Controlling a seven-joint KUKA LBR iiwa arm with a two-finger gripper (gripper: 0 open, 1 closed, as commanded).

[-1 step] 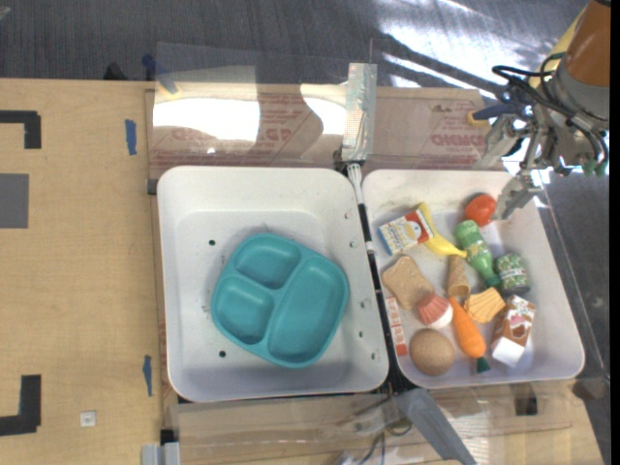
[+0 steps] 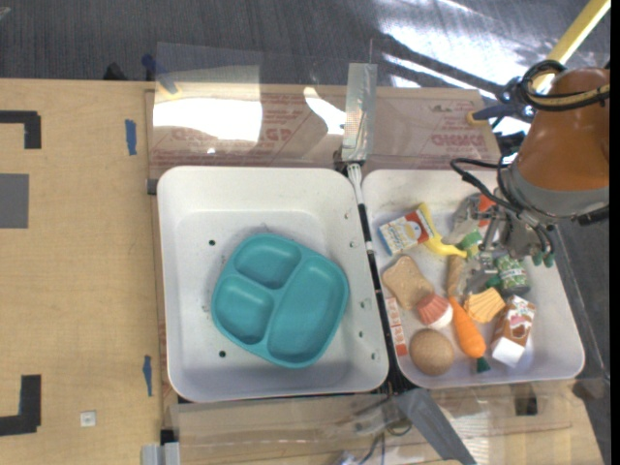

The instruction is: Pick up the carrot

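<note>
We see the gripper [image 2: 487,256] hanging low in the right bin [image 2: 572,352] among toy foods, with the carrot [image 2: 468,332] lying just below it. A teal divided plate [image 2: 281,299] sits in the left bin [image 2: 184,211].

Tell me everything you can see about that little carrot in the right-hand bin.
The carrot is a small orange toy, plastic by its look, with a green stub at its lower end. It lies flat on the floor of the right bin, slanting, green end nearer the front rim. It is crowded: a tan egg-like ball lies on its left, a cracker-like piece above, a small carton on its right. The gripper hangs farther back, not touching it.
</note>
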